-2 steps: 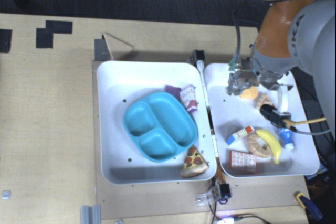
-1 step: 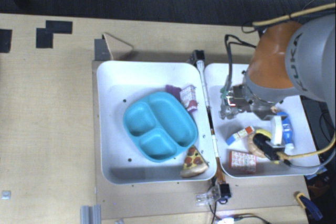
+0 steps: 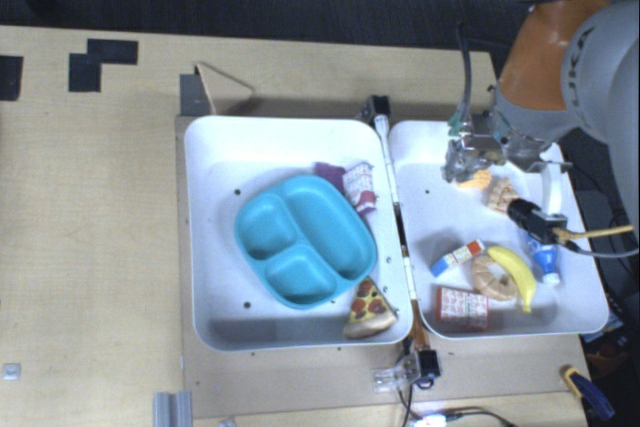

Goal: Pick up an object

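Hovering over right bin (image 3: 425, 215) | gripper (image 3: 468, 163) above small tan item (image 3: 478, 179), likely grasp target | pincer state: cannot tell

A blue divided plate (image 3: 305, 241) lies in the left bin (image 3: 215, 165). A pizza slice (image 3: 369, 307) sits just beside it.

bench (image 3: 90, 245) | left bin (image 3: 215, 205) beside right bin (image 3: 425, 215), touching
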